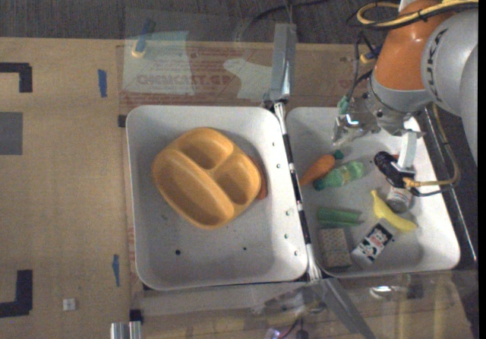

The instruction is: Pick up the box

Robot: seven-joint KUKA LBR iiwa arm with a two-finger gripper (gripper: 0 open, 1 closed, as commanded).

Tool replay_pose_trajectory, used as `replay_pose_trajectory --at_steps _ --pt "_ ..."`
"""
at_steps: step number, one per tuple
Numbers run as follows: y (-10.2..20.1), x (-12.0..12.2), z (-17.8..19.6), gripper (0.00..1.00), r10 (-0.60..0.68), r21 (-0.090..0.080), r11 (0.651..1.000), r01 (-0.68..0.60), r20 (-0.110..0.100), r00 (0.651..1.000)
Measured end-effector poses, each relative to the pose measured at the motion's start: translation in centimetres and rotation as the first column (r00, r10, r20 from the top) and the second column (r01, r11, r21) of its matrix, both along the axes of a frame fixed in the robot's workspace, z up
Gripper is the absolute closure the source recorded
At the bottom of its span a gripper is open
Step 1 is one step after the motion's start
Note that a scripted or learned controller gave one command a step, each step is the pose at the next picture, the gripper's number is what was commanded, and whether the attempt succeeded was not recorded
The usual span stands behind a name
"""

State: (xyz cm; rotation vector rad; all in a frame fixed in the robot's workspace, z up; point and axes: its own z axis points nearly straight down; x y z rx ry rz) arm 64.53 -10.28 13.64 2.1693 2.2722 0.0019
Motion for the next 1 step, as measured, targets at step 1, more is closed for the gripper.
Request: replay_pose_trajectory --at_steps 1 --pt "0.01 0.11 1.07 1.0 0.0 0.0 1.0 0.0 0.003 1.0"
